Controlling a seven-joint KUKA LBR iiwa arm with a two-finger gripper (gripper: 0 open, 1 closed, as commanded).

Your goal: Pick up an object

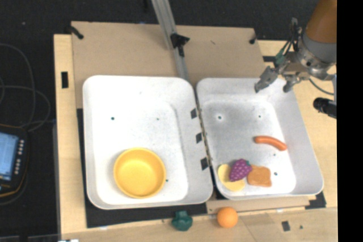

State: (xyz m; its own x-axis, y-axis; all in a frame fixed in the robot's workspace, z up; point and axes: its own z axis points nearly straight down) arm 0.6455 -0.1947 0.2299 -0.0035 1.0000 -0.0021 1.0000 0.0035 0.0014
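gripper (276, 82) hung at the frame's upper right, jaws apart, holding nothing. hot dog (270, 143) sat untouched, so nothing picked yet.

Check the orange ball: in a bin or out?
Out. The orange ball sits on the bench in front of the right bin, beyond its rim.

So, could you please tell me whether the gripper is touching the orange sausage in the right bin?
Apart. The camera view shows the gripper over the bin's far rim, with bare white floor between it and the orange sausage.
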